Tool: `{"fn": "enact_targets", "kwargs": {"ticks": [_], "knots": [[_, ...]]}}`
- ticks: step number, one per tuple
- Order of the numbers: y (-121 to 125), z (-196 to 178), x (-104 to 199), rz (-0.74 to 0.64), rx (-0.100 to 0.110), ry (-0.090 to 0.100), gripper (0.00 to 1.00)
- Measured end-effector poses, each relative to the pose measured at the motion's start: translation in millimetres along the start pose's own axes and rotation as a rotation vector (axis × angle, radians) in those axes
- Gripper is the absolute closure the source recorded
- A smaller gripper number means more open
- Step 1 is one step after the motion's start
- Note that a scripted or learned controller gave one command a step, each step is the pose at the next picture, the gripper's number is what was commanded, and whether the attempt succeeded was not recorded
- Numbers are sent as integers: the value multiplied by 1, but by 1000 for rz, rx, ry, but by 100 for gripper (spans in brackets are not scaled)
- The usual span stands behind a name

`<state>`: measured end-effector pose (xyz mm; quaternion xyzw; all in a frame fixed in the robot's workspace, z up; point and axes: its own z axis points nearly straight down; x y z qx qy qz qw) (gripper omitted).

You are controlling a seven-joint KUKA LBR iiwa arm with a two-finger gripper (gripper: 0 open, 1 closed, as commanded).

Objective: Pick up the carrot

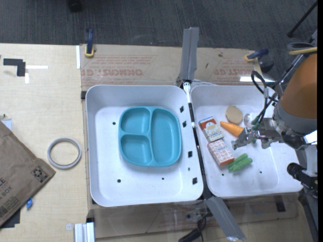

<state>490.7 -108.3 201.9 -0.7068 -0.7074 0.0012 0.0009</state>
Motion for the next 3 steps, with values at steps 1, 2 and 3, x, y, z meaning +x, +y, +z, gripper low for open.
{"fn": "enact_targets", "kwargs": {"ticks": [1,2,3], "knots": [[46,24,-26,109,-1,0,0],[102,104,-52,245,-15,2,0],[88,107,-39,384,-6,3,0]]}}
